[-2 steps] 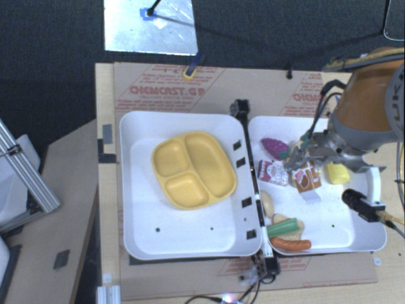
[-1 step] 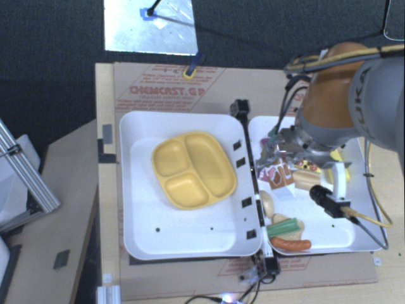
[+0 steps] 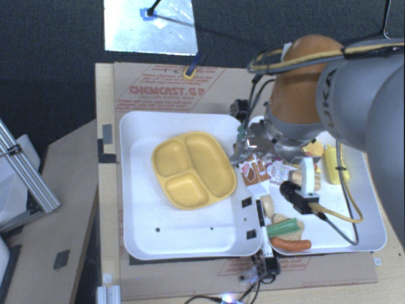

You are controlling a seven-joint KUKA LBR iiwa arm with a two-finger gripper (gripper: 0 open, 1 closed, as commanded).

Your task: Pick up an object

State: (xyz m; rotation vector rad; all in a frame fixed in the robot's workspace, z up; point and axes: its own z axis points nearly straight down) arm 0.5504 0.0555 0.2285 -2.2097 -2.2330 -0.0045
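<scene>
Over the right bin (image 3: 370, 233) the arm (image 3: 354, 87) is reaching in from the right, its orange band (image 3: 304, 81) bulging above the wrist, and we're seeing the gripper (image 3: 248, 145) hanging at the bin's left edge, approx. above the wall shared w/ the left bin (image 3: 136, 189). We can't tell if the gripper is spread or pressed together: the wrist is covering most of it, and nothing is showing as pinched. The packet (image 3: 256, 171), red and white, is lying just below the gripper in the right bin, near the shared wall; whether they're touching we can't tell. Further down that bin we're seeing a beige piece (image 3: 267, 204), then a green stick (image 3: 283, 226) and a sausage (image 3: 292, 244) lying side by side near the front wall. A yellow piece (image 3: 330, 163) is lying under the arm, partly hidden. A black block (image 3: 296, 194) w/ a yellow cable (image 3: 345, 219) is hanging off the wrist above the bin floor. In the left bin a yellow plate (image 3: 193, 168) w/ three compartments is sitting flat, approx. centred. Both bins are resting on cardboard (image 3: 168, 88) w/ red print, and a metal sheet (image 3: 149, 14) is lying beyond it.
</scene>
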